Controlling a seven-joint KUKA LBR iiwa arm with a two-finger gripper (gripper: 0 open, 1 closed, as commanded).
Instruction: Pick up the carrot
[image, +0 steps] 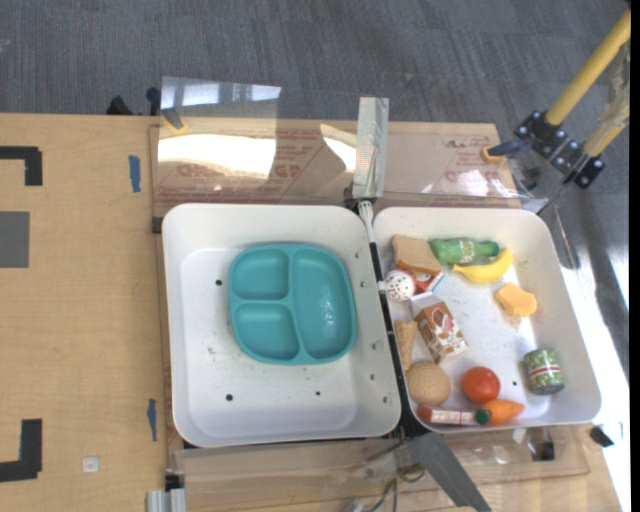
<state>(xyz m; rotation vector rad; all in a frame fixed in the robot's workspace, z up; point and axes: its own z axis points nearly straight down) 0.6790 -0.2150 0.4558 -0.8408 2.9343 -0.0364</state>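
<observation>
The carrot (499, 411) is small and orange with a green top, lying at the front edge of the right bin (570, 300). It rests just below a red tomato (481, 384) and beside a pink-red wrapped bar (447, 416).
The left bin (190, 300) holds a teal divided plate (293, 303). The right bin also holds a banana (486, 268), a green packet (462, 248), bread (414, 253), a cheese wedge (516, 300), a green can (543, 370), a snack carton (440, 331), a round bun (428, 382) and a white ball (400, 286).
</observation>
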